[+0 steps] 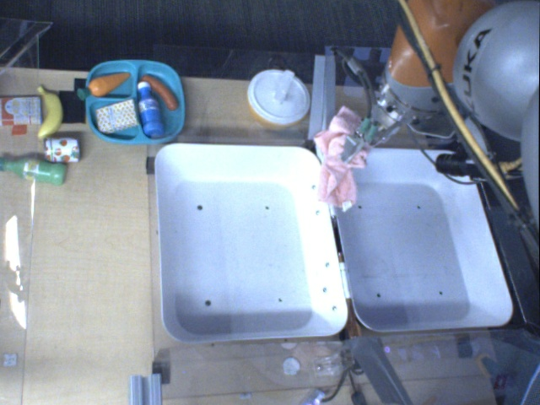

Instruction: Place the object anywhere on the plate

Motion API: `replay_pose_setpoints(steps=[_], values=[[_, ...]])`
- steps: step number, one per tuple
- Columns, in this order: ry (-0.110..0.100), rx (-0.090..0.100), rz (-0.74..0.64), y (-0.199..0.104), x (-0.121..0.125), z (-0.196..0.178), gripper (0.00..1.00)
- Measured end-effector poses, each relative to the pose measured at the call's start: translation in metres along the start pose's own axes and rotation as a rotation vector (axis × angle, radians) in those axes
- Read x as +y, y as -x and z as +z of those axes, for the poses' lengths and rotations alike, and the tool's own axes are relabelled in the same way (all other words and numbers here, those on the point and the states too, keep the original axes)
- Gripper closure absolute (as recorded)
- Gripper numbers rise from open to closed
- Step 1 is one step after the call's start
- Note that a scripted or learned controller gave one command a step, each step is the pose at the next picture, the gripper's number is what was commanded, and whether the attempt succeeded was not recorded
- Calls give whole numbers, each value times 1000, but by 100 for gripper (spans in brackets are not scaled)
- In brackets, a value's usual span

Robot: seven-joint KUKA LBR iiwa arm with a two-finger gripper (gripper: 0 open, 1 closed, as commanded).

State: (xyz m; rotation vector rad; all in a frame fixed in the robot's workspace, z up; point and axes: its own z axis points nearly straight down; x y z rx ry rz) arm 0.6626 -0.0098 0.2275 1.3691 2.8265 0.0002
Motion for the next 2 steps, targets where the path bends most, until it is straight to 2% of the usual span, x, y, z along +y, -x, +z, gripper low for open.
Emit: replay_pose_setpoints(steps=[2], values=[[4, -2, -803, -81, 65, 0, 100]])
